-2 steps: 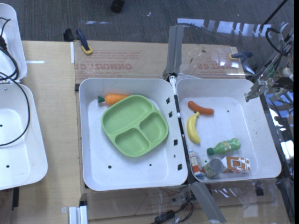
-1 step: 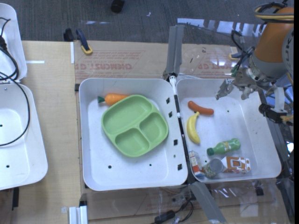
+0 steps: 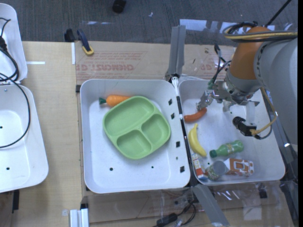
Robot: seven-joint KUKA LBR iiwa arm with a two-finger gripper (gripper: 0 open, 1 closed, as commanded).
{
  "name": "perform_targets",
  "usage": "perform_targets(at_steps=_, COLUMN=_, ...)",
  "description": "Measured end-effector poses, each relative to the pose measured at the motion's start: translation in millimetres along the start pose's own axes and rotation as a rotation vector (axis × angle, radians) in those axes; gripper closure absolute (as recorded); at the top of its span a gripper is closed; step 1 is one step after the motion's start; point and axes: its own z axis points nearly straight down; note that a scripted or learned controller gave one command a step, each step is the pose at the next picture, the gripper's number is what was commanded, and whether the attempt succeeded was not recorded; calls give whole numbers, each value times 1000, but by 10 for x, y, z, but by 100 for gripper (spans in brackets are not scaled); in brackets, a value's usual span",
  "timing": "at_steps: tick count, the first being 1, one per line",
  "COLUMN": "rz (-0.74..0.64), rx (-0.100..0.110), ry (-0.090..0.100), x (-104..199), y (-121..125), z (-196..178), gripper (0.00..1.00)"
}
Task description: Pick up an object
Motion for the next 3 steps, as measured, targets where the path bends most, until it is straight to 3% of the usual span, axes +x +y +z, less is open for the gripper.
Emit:
perform_targets(at_steps=1, rz=37, rx=2, ry=1, x=111, y=-103, z=5, gripper=0)
perform_targets(at_steps=2, rz=37, rx=5, ry=0, x=100, y=-105, z=-67, gripper=100)
perform_targets(at_steps=3, rz=37, rx=5, ry=0, x=101, y=-106, z=-66, gripper=0)
